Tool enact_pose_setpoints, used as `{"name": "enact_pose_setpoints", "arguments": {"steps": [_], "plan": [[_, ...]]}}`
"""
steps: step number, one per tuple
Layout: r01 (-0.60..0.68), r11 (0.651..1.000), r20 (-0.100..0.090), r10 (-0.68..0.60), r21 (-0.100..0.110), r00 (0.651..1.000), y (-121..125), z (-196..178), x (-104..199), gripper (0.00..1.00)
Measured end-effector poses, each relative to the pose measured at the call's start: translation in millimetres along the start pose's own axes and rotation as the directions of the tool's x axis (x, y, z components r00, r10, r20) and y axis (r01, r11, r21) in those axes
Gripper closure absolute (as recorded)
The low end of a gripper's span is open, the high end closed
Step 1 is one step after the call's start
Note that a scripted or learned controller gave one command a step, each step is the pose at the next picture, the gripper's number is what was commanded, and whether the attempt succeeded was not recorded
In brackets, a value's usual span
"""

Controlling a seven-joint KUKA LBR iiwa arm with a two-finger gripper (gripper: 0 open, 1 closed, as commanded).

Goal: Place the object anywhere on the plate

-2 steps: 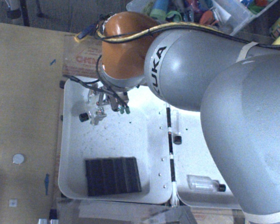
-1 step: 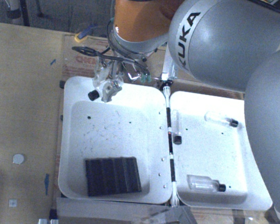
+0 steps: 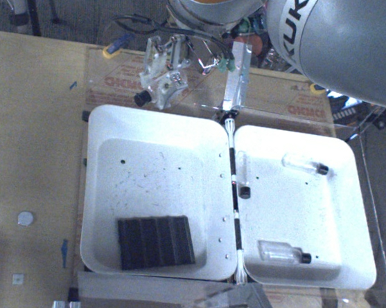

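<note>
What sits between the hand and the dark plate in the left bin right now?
In the camera view, just bare white bin floor with small dark specks lies between the hand, up beyond the bin's far rim, and the dark plate.

The gripper (image 3: pixel 165 87) hangs above the bench beyond the left bin (image 3: pixel 100 173), whose 6 o'clock area bears a dark ribbed plate (image 3: pixel 155 242), while three clear vials lie in the right bin (image 3: pixel 359 226): one (image 3: pixel 304 165) toward 12 o'clock, one (image 3: pixel 283 252) toward 6 o'clock, one (image 3: pixel 242 177) at 9 o'clock.
</note>
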State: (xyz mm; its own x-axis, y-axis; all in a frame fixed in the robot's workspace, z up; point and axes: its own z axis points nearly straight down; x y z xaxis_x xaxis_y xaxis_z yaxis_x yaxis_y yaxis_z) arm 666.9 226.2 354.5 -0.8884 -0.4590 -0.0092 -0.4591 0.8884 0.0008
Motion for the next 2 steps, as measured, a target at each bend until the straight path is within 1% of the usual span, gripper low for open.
{"name": "enact_pose_setpoints", "arguments": {"steps": [1, 2], "plan": [[-0.417, 0.909, -0.004, 0.417, 0.003, 0.909, -1.3, 3.8, 0.6, 1.0], [-0.402, 0.916, -0.003, 0.402, 0.002, 0.916, -1.3, 3.4, 0.6, 1.0]]}}
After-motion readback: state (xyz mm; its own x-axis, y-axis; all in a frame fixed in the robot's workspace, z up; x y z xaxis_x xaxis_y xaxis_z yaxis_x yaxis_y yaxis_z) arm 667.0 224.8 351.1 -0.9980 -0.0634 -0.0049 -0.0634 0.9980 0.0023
